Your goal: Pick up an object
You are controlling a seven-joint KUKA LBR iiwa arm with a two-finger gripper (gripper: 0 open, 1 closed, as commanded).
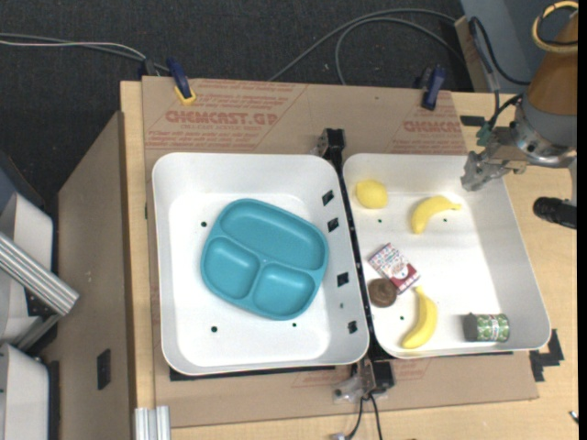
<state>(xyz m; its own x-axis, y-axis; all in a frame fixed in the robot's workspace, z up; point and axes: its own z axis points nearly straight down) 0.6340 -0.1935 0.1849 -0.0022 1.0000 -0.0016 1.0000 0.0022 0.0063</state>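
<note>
Glossy white plastic bins (183, 337); smooth teal plastic tray (264, 258); matt printed cardboard (238, 113) beneath; bananas (420, 319) perhaps plastic.

Grey arm (541, 140) — orange band, metallic wrist

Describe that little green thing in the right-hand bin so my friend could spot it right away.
Start at the right white bin, the one with the two bananas, and go to its near right corner. There a small green can lies on its side, apart from the rest. It is the only green, cylindrical item; its nearest neighbour, a yellow banana, sits to its left.
</note>
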